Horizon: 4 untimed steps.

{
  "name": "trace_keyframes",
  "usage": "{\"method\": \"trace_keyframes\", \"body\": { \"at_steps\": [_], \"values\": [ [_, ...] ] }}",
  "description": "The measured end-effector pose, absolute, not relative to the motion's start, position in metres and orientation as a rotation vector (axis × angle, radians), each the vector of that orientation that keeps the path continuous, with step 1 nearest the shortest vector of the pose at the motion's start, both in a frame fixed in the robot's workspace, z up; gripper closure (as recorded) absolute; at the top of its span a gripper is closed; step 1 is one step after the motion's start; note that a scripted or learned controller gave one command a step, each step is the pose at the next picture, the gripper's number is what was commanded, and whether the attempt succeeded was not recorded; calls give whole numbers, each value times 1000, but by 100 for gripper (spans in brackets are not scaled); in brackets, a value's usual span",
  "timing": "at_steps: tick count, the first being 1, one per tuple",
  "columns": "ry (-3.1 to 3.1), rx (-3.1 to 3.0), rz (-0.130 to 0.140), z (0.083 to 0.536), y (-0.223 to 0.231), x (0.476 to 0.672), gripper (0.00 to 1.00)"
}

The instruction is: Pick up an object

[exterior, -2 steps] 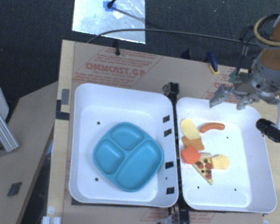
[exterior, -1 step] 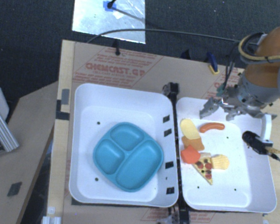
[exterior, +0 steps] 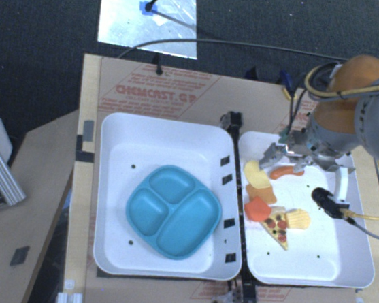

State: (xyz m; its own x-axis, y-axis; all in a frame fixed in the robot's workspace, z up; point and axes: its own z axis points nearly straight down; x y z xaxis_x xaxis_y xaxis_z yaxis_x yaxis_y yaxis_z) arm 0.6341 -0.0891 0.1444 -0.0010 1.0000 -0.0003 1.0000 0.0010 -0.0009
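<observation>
My gripper (exterior: 286, 158) hangs over the far part of the right bin (exterior: 339, 269), and its fingers look open. Just below it an orange-red toy sausage (exterior: 287, 172) lies on the bin floor, not visibly held. A pale yellow piece (exterior: 256, 175), an orange piece (exterior: 265, 193) and a red piece (exterior: 259, 208) lie in a row to the left of the gripper. A toy pizza slice (exterior: 277, 227) and a yellow ridged piece (exterior: 298, 219) rest nearer the front.
The left bin (exterior: 129, 140) holds a blue divided plate (exterior: 174, 211). A black divider with clips (exterior: 236, 187) runs between the bins. A black plug on a yellow cable (exterior: 326, 200) hangs from the arm (exterior: 367, 100) over the right bin.
</observation>
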Motion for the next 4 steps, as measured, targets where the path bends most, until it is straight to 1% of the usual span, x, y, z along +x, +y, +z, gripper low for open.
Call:
{"method": "trace_keyframes", "body": {
  "at_steps": [1,2,3,4],
  "values": [
    [-2221,-2220,0,84,-86,629,0],
    [-2224,-2224,-3,98,-87,630,100],
    [-2225,-2225,-6,159,-86,624,100],
    [-2229,-2221,-5,205,-88,631,100]
  ]
}}
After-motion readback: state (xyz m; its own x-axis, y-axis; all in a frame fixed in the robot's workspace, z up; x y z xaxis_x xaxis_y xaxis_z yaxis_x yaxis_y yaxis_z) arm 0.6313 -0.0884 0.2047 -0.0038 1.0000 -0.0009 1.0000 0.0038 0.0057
